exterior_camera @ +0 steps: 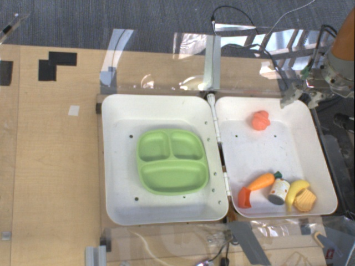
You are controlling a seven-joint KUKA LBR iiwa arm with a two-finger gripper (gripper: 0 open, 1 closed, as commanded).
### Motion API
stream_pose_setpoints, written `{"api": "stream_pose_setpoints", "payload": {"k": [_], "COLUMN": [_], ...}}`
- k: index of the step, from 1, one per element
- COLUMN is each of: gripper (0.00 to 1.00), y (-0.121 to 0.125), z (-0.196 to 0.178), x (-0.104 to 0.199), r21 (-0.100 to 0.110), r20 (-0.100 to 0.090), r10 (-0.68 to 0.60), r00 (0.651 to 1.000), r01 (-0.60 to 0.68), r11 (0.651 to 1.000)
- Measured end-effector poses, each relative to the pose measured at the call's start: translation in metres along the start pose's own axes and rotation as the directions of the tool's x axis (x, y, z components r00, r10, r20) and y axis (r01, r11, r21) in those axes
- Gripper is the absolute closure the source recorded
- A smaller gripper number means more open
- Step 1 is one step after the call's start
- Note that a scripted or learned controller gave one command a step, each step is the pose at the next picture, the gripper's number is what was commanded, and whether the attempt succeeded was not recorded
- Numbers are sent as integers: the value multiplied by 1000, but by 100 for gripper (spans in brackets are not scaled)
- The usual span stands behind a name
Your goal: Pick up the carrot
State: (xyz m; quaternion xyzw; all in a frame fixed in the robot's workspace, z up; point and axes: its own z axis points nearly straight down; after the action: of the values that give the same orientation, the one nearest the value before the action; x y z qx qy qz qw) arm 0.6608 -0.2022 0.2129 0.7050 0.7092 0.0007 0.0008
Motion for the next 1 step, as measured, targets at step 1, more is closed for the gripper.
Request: {"api": "stream_pose_setpoints", "payload": {"k": [1], "gripper": [0], "y": [-72], "z": [51], "x": [60], "r21": [2], "r20": [0], "r10": [73], "r00": [997], "r01": [-73], "r11": [997]}}
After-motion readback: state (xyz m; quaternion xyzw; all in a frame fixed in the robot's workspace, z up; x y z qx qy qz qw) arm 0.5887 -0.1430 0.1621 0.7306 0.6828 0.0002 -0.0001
